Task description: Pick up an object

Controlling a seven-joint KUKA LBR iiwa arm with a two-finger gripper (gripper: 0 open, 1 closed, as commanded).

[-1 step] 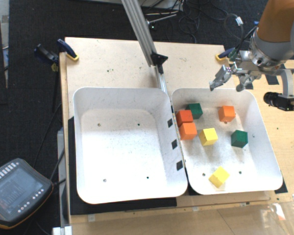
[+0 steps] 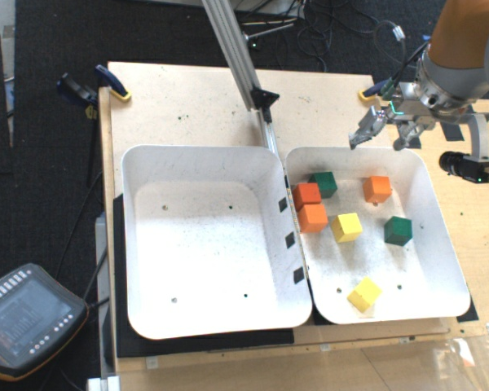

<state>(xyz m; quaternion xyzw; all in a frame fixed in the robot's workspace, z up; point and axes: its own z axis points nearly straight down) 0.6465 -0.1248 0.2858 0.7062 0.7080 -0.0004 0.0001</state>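
Nearest the lens sits a grey handheld controller (image 2: 24, 320) on the floor by the bench's left corner. On the bench (image 2: 196, 108) the left bin (image 2: 138, 177) lies beside my right bin (image 2: 440, 243), which holds seven blocks: two orange blocks (image 2: 310, 206) touching near the divider, a green block (image 2: 323, 184) just behind them, another orange block (image 2: 377, 188), a yellow block (image 2: 346, 226), a second green block (image 2: 398, 230), and a yellow block (image 2: 364, 293) near the front. My claw (image 2: 387, 133) hangs above the bin's far rim, fingers spread apart, gripping nothing.

The grey arm (image 2: 460, 47) reaches in from the right, its claw (image 2: 385, 137) spread open, pointing down.
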